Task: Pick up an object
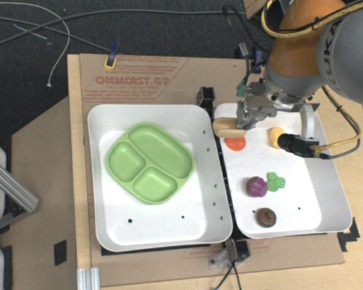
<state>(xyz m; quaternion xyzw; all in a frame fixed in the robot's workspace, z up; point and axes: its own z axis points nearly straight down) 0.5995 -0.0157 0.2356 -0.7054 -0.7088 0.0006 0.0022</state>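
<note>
Claw [249,121] hangs over the bun [225,126] in the right bin [327,222]; we cannot tell its grip. We judge centring on the bun matters before lifting.

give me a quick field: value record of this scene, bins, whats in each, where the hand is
left bin: holds a green divided plate with three compartments
right bin: holds small toy foods
items in right bin: tan bread-like piece, orange-red piece, yellow piece, purple piece, green piece, brown round piece
hand: over the far left part of the right bin, next to the tan piece
hand state: cannot tell
arm: reaches in from the right
</note>
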